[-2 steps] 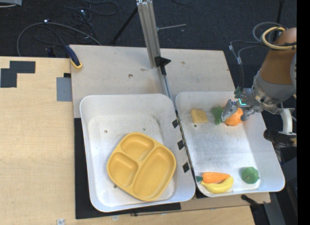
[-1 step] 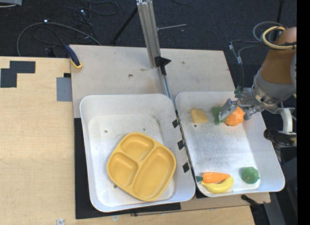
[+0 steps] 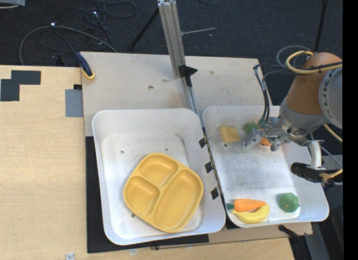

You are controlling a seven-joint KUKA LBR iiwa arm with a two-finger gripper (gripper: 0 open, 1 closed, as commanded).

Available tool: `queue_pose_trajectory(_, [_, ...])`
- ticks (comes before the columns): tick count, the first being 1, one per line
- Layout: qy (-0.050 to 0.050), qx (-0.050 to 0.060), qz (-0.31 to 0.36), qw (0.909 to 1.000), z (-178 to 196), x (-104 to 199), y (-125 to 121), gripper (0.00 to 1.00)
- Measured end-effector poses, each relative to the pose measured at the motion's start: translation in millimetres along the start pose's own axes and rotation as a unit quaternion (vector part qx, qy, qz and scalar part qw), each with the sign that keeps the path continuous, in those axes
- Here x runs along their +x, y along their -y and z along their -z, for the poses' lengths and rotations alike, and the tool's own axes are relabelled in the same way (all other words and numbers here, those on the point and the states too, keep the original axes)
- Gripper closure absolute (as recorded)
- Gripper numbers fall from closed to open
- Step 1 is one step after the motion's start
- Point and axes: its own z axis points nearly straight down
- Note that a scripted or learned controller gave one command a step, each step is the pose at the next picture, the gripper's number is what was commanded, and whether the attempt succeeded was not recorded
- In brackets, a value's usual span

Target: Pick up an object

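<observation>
Gripper [image 3: 258, 139] low at the right bin's [image 3: 251, 166] far side; finger state cannot be told, small orange and green items blurred beneath. Yellow block [image 3: 229, 135] just left; carrot [image 3: 248, 204], banana [image 3: 253, 214], green fruit [image 3: 288, 202] near edge. Left bin [image 3: 112, 141]: yellow tray [image 3: 163, 191].

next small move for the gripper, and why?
Probably lift a little to check the pick. The gripper sits low at the back of the right bin, over small orange and green items; whether anything is between its fingers is unclear.
</observation>
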Motion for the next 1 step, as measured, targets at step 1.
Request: queue_pose_trajectory(1, [0.001, -0.005, 0.0, 1.0, -24.3, -0.8, -1.2, 0.0])
